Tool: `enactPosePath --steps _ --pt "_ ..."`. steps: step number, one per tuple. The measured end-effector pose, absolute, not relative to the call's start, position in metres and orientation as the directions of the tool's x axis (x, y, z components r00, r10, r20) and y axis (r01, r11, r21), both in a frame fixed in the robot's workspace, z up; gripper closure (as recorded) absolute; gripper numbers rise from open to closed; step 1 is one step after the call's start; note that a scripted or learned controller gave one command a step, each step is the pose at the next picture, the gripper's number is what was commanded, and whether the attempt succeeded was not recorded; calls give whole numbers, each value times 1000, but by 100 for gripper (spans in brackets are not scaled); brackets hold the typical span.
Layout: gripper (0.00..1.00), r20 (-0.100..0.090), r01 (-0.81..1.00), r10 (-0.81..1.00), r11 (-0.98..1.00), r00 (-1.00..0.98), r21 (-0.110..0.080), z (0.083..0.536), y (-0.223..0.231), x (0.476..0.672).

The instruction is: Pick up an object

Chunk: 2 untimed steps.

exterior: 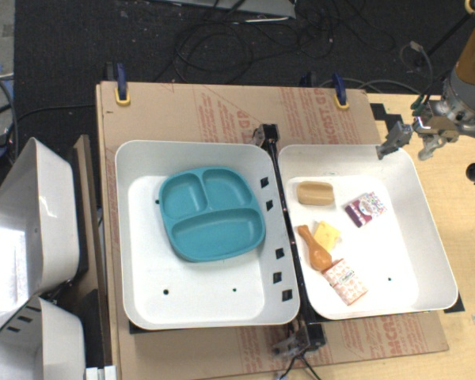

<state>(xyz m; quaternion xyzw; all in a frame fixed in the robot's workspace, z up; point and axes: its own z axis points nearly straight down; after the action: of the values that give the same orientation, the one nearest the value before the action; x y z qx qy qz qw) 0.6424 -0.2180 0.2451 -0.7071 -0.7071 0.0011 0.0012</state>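
Note:
The right bin [412, 212] holds a tan bread-like block [316, 193], a purple and white packet [365, 209], a yellow piece [327, 234], an orange spoon-shaped piece [316, 248] and a red and white packet [346, 281]. My gripper [412, 142] hangs over the bin's far right corner, above and right of the purple packet. Its two fingers [391, 146] stand spread apart with nothing between them.
In the left bin [142, 291] lies a teal divided plate [211, 214]. A black clip strip [279, 212] joins the two bins. Blue clamps [122, 85] pin the cardboard sheet at the back. White tubs [28, 228] stand at the far left.

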Motion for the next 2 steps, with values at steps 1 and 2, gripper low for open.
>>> enactPosePath --steps 1,2 --pt "0 1 1000 1000 2 -2 -4 195 -208 638" --pt "0 0 1000 1000 -1 1 -4 136 -214 630"
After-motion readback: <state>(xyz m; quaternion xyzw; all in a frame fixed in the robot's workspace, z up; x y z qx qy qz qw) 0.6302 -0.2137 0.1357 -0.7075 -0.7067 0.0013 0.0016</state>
